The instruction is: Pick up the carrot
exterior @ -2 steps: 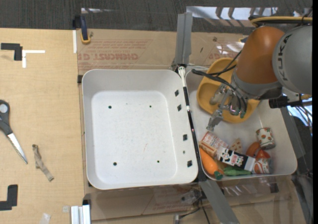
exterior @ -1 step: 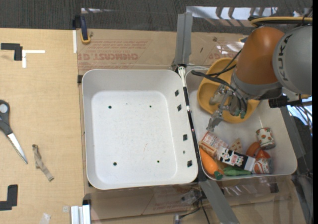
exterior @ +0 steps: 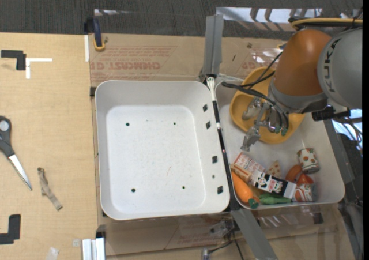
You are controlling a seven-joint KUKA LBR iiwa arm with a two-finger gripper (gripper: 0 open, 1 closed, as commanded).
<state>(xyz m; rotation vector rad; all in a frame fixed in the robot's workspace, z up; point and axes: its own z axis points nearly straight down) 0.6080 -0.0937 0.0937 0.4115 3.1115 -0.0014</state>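
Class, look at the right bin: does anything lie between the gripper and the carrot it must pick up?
Yes. The gripper hangs above the yellow bowl's edge, and a small orange-and-white carton lies between it and the carrot at the bin's near-left corner. A black-and-white carton presses against the carrot's right side.

Arm reaches leftward, hand (exterior: 253, 138) seemingly angled downward.

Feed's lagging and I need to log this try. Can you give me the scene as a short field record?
carrot: lying at the near left corner of the right bin, touching the milk carton
gripper: above the right bin, beside the yellow bowl, apart from the carrot
held: nothing seen between the fingers
left bin: white, beside the right bin
bench: scissors at far left
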